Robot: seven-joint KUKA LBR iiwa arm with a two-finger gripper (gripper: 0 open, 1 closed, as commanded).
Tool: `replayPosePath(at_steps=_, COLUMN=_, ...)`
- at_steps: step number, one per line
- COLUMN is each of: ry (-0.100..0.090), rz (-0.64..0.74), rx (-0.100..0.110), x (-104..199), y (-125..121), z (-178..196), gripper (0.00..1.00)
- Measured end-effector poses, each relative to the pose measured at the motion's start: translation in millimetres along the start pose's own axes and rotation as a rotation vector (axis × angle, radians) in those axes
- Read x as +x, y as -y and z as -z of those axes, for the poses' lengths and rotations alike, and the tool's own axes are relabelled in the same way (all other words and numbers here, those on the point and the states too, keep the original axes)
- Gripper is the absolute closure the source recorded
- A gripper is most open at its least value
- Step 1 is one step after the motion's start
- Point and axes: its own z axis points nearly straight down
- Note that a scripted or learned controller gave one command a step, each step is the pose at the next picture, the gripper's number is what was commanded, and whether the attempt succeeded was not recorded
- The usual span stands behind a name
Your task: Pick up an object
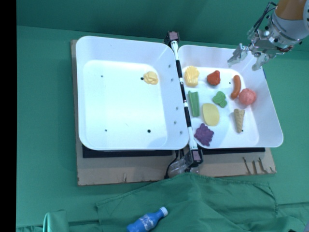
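We are looking down on two white bins sitting side by side on a cardboard sheet (101,175) over green cloth, with the black-and-white divider (182,93) between them as our landmark. Left of the divider, the left bin (91,50) is offering wide bare floor, holding a single pale yellow piece (150,77) lying near its far side, a little short of the divider. Right of the divider, the right bin (273,129) is carrying the crowd: a yellow ridged piece (191,75) and a green stick (193,103) lying just beside the divider, a purple grape bunch (203,134) toward the near end, a flat yellow oval (210,114) and a small green cluster (220,99) further out, then a red strawberry (214,77), an orange sausage (235,86), a pink ball (247,96) and an ice-cream cone (239,119) farthest from the divider. The gripper (250,57) is hanging above that bin's far right corner, its two fingers spread apart with nothing between them. The sausage is lying nearest it, just toward us, and they are not touching. Past the cardboard's near edge, a blue bottle (147,220) is resting on rumpled green cloth.
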Motion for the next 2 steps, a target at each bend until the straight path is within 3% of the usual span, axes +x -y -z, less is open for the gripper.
replayPosePath(at_steps=1, ry=-0.002, rz=0.005, rx=0.005, x=50.4, y=-29.2, z=-84.7, gripper=0.00)
replayPosePath(at_steps=2, ry=-0.001, rz=0.002, rx=0.000, x=47.6, y=-28.9, z=-80.0, gripper=0.00)
